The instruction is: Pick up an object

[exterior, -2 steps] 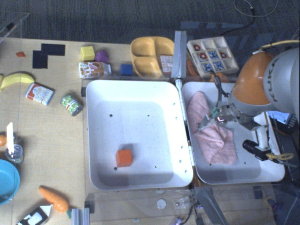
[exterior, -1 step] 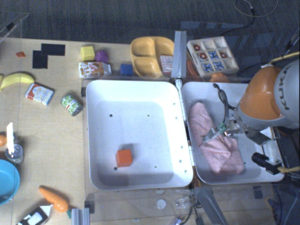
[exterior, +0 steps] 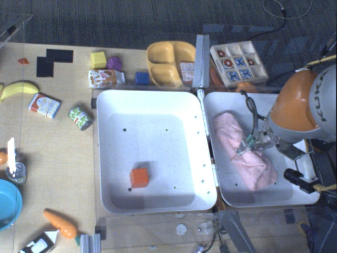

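A crumpled pink cloth (exterior: 239,147) lies in the right bin (exterior: 231,193), stretching from its upper left toward its lower right. My gripper (exterior: 247,144) hangs low over the middle of that cloth, its fingertips down at the fabric. Whether the cloth sits between them cannot be made out. An orange-red block (exterior: 139,177) rests alone on the floor of the left bin (exterior: 116,141), toward its lower left. The grey arm with its orange band (exterior: 297,107) comes in from the right over the right bin's edge.
Toys lie on the bench around the bins: a yellow divided dish (exterior: 168,62), a tic-tac-toe board (exterior: 238,62), a yellow cube (exterior: 98,59), a small can (exterior: 80,117), a banana (exterior: 18,90), a carrot (exterior: 61,223), a blue bowl (exterior: 8,204).
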`<state>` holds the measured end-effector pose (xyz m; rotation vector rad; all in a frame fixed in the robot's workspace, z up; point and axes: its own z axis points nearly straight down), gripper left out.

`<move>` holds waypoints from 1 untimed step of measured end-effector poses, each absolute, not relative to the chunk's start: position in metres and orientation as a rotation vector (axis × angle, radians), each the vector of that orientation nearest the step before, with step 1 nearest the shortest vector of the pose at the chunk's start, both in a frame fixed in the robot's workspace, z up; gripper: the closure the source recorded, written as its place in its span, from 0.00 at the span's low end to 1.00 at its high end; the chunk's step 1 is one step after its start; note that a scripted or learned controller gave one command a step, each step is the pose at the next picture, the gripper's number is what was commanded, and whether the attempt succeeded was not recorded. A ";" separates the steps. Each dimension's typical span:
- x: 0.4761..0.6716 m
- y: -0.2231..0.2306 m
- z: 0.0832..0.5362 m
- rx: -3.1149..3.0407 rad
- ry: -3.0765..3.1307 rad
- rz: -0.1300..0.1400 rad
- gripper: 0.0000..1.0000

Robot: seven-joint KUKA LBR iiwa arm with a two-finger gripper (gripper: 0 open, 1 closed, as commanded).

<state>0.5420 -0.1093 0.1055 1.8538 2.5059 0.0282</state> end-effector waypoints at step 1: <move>0.594 -0.077 0.218 1.679 2.647 0.007 1.00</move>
